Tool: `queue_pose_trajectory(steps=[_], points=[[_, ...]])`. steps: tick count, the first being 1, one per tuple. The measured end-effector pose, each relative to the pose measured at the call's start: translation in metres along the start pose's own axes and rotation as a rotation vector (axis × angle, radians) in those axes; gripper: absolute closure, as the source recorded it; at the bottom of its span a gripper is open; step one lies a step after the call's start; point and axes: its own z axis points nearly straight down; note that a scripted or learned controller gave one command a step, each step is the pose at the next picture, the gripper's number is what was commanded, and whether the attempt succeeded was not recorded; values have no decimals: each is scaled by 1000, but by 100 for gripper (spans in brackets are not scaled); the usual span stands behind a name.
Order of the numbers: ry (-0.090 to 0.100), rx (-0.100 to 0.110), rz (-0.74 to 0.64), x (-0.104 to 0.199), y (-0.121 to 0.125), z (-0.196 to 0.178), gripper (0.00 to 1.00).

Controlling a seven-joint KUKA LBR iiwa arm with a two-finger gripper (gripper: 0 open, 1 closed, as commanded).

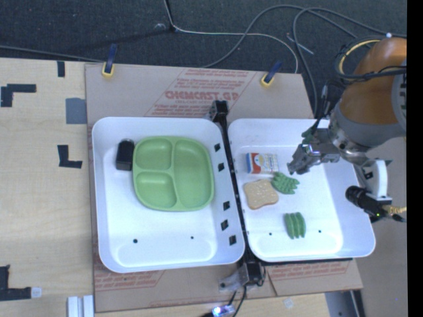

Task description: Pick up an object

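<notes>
Cardboard under both bins, dark carpet apparently beyond

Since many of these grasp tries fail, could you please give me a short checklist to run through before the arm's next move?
1. Gripper over the right bin: ok, it hangs beside the leafy green piece.
2. Fingers open or shut: cannot tell.
3. Anything held between the fingers: cannot tell.
4. Targets within the bin: ok; small carton, bread slice and green pod lie there.
5. Room around the target: not ok; the leafy piece touches the bread slice.
6. Green divided plate and black object in the left bin: ok, away from the arm.
</notes>
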Motion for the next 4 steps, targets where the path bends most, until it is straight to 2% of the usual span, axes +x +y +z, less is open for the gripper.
queue_pose_trajectory(steps=[1, 2, 3, 4], points=[[2, 7, 1, 0, 0, 3, 100], [3, 6, -6, 55, 3, -4, 100], [3, 8, -5, 110, 13, 9, 100], [4, 8, -6, 167, 5, 6, 100]])
